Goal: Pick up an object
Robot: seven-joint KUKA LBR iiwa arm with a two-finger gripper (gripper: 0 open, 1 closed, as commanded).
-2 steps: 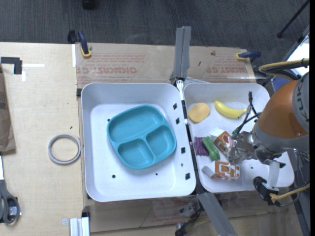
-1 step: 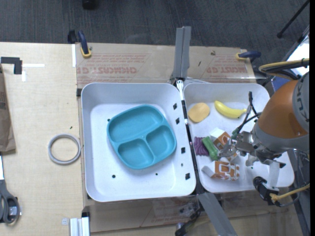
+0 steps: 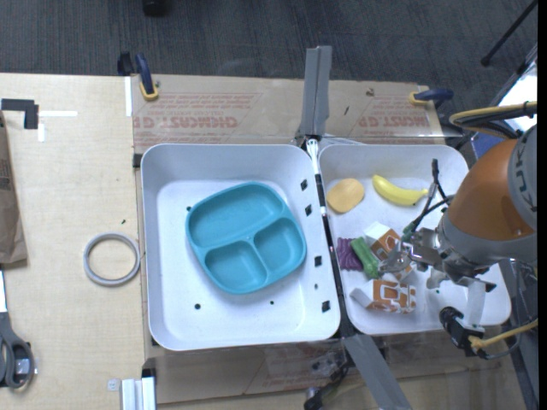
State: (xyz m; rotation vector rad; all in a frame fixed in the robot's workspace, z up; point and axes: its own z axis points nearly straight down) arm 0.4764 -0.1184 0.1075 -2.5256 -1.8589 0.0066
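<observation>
Camera view, looking down at a slant. Two white bins side by side on the table (image 3: 68, 186).

Left bin (image 3: 162, 254): holds a blue divided plate (image 3: 246, 237), three compartments, lying flat and turned at an angle, near the bin's middle.

Right bin (image 3: 355, 156): a yellow banana (image 3: 396, 192) toward the far side; a pale orange rounded piece (image 3: 345, 195) just left of it, close to the wall between the bins. Lower down, a cluster: purple item (image 3: 345, 253), green item (image 3: 365, 258) touching it, an orange-and-white box (image 3: 385, 241) just beside, and a second orange-and-white carton (image 3: 392, 296) nearer the front edge.

Arm enters from the right, orange band above the wrist. Gripper (image 3: 399, 260) sits low over the cluster, between the two cartons. Cannot tell whether the fingers are released or clenched; nothing seen clearly between them.

On the table left of the bins: a grey ring (image 3: 112, 258), scissors (image 3: 14, 359) at the near-left edge.
</observation>
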